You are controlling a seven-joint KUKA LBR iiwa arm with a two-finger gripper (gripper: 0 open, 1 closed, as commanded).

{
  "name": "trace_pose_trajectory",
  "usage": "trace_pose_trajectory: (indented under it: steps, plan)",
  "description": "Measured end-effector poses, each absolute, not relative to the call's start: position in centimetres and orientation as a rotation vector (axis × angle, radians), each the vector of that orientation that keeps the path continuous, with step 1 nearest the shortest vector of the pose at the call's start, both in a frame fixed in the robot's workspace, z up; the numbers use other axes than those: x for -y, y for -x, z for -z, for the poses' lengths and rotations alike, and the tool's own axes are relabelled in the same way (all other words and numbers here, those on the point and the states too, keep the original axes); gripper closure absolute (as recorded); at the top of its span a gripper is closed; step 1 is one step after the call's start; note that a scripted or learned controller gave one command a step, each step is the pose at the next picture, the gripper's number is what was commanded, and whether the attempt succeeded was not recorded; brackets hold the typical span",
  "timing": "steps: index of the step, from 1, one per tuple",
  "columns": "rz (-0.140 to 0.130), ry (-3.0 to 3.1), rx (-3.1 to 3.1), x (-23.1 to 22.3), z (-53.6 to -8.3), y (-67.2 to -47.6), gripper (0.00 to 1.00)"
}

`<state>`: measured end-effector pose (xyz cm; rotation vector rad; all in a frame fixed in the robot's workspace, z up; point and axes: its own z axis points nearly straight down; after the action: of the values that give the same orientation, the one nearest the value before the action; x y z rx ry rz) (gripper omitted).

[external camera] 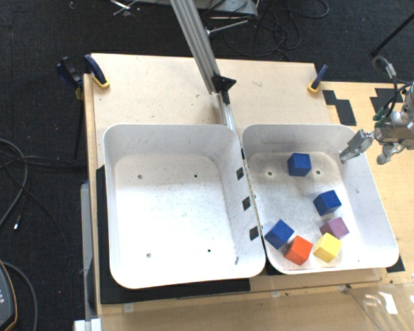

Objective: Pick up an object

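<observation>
- A robotics lab, set up as a test station rather than a home or shop.
- A plain wooden worktop (159, 92) fills mid-frame, held by clamps (96, 74) at its upper corners.
- Two shallow white bins (124, 143) sit side by side on it.
- A slanted aluminium rail (196, 36) rises from the upper centre.
- Loose black cables (27, 157) trail over dark carpet (27, 19) at the left.
- A grey machine part (393, 126) intrudes from the right edge.
</observation>
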<state>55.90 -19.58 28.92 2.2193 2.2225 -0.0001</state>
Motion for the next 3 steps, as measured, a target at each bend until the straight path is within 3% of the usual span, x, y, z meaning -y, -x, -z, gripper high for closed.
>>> trace_pose_trajectory:
  steps: [1, 2, 3]
  plan:
    - [0.006, -2.226, -2.227, 17.9, -17.8, -54.9, 0.0]
    - [-0.012, -2.206, -2.21, 16.4, -12.3, -52.4, 0.0]
    - [-0.013, -2.206, -2.205, 16.4, -13.2, -52.4, 1.0]
